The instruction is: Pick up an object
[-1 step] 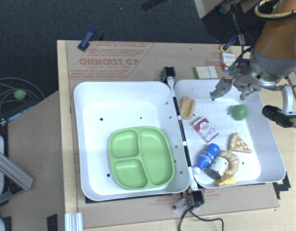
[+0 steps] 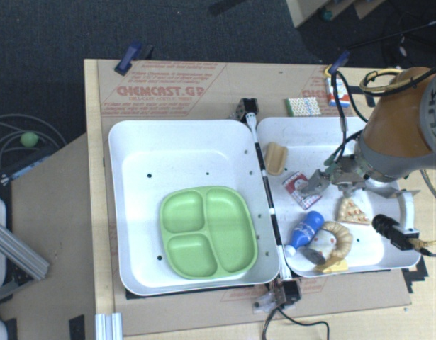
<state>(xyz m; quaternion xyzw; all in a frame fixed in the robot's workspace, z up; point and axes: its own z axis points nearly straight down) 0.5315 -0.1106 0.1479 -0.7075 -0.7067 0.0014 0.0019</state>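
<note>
Tool (image 2: 315, 185): right of centre in the frame, low over the right bin (image 2: 303, 127); grip state cannot be told.
Card (image 2: 298, 189): red-and-white, just beside the tool.
Bottle (image 2: 305, 229): blue, lower right.
Left bin (image 2: 132, 190): holds green tray (image 2: 206, 231).

Blue bottle (image 2: 306, 228), tan block (image 2: 276, 158), pizza slice (image 2: 353, 212) in right bin (image 2: 303, 129).

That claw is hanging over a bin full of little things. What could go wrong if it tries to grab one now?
1. The claw sits beside the small red and white packet, which lies flat and might slip away.
2. The blue plastic bottle, tan ring-shaped pastry toy and yellow piece crowd together, so it might nudge several.
3. The triangular pizza-slice toy lies close beside the arm.
</note>
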